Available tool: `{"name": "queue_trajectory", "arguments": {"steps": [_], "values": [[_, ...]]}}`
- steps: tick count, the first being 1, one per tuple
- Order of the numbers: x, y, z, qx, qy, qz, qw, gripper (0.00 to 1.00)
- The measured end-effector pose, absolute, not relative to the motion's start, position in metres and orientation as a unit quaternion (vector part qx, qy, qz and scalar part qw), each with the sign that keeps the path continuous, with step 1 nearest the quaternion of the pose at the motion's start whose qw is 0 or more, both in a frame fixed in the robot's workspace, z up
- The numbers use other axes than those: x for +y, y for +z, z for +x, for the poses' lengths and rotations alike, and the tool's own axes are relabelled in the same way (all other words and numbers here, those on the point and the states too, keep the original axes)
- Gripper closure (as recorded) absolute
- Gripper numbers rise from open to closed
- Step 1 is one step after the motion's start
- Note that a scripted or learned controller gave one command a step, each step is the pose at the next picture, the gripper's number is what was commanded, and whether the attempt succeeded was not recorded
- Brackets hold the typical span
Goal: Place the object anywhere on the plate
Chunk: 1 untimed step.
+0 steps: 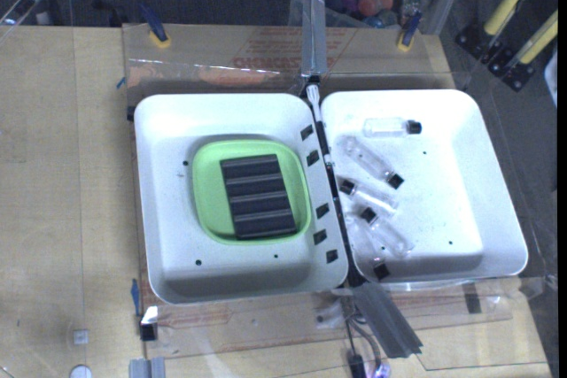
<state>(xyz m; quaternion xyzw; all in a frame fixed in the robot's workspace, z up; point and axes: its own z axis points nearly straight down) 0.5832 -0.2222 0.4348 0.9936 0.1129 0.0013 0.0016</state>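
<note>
We see a wooden bench (62, 190) bearing two white bins side by side. The left bin (164, 190) holds a green plate (205, 190), and a black ridged block (258, 195) lies flat on it, slightly tilted. In the right bin (461, 181), several clear vials (372, 164) with black caps lie scattered near the divider. We cannot tell the gripper's state.

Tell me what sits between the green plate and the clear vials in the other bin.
In the camera view, the bins' adjoining walls with black clips separate the green plate from the clear vials.
</note>
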Motion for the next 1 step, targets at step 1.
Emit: {"name": "queue_trajectory", "arguments": {"steps": [1], "values": [[-0.2221,0.4348,0.6017,0.107,0.001,0.994,0.001,0.0]]}}
